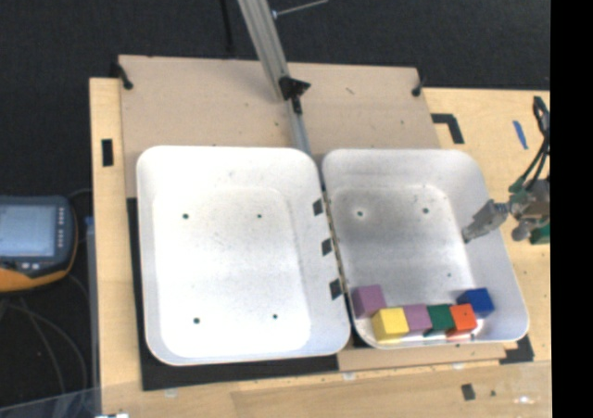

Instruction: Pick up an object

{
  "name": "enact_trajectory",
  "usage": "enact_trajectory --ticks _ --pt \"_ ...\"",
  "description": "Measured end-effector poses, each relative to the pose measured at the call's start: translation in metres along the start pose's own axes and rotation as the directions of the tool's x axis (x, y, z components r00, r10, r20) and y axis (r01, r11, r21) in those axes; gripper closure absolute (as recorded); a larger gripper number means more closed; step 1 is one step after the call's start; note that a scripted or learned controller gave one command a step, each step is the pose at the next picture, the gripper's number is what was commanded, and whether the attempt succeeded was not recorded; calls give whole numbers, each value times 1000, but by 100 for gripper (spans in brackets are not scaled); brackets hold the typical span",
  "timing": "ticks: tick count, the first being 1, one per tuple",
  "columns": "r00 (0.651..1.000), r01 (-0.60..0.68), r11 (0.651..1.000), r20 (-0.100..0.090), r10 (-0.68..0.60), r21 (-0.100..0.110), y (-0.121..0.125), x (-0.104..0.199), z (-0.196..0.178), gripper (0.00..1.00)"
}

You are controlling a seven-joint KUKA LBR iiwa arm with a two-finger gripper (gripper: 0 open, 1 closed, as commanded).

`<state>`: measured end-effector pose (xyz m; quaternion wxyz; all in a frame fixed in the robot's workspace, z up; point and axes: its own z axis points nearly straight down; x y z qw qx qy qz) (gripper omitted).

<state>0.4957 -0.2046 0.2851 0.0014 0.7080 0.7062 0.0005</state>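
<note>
At the right bin's (408,175) near edge, your blocks (422,314) sit packed touching along the wall. The tool (486,217) hovers by the far-right rim, well apart; its grip I can't tell. Crowding risks a wall-jammed, glancing grasp.

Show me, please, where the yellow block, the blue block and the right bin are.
yellow block (391,323), camera view, middle of its top face
blue block (476,300), camera view, middle of its top face
right bin (398,175), camera view, bare far wall
</note>
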Motion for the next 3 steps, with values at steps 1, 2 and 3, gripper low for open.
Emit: enact_trajectory --ticks 1,2,3 --pt "1000 12 1000 -4 -12 4 10 88 49 0" --pt "1000 12 1000 -4 -12 5 45 170 91 0" --pt "1000 -2 1000 4 2 -3 94 94 69 0"
